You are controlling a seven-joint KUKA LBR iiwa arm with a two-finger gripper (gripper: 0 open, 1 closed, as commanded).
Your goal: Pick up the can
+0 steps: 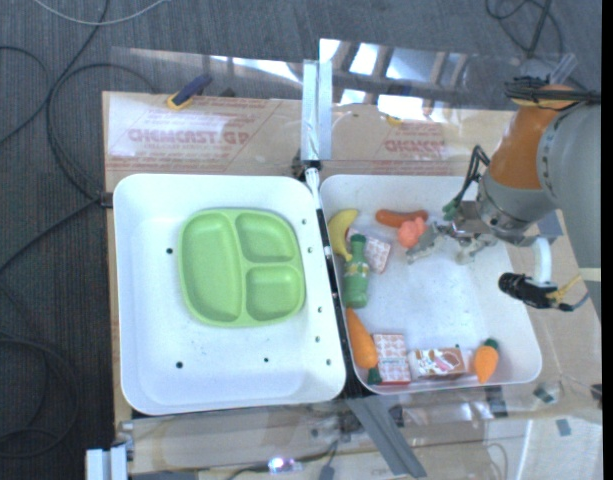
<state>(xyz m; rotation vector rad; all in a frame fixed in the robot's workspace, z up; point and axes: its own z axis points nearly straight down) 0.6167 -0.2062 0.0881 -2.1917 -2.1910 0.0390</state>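
A small can with a red-and-white label lies in the right bin, against the green bottle. My gripper hangs over the upper middle of that bin, to the right of the can and apart from it. Its fingers are open, with only bare bin floor between them. The left fingertip is close under an orange-red toy.
The right bin also holds a banana, a red pepper-like piece, a carrot, two small cartons and another carrot. A green divided plate sits in the left bin.
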